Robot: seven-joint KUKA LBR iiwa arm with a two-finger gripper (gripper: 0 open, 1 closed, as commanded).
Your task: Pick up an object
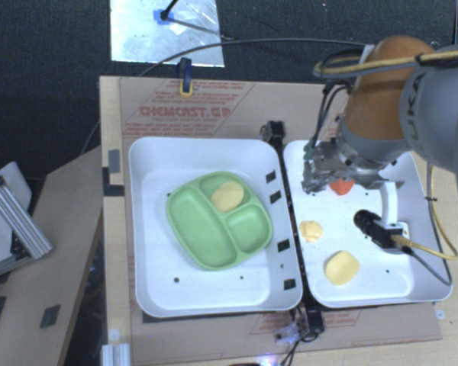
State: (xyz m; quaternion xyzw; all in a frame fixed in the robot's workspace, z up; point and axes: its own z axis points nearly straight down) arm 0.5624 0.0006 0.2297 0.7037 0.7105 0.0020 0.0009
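While the gripper (318, 175) hangs low over the upper part of the right bin (420, 277), we judge the reach-in step to be in hand, with nothing lifted yet. Whether it is spread or closed we cannot tell. A red-orange piece (341, 187) lies just beside it; two yellow pieces (311, 231) (341, 267) lie nearer us. Next we need a clean descent onto one piece, then a closing.

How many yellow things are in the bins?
3: one on the green tray in the left bin, two loose in the right bin. The arm may hide more.
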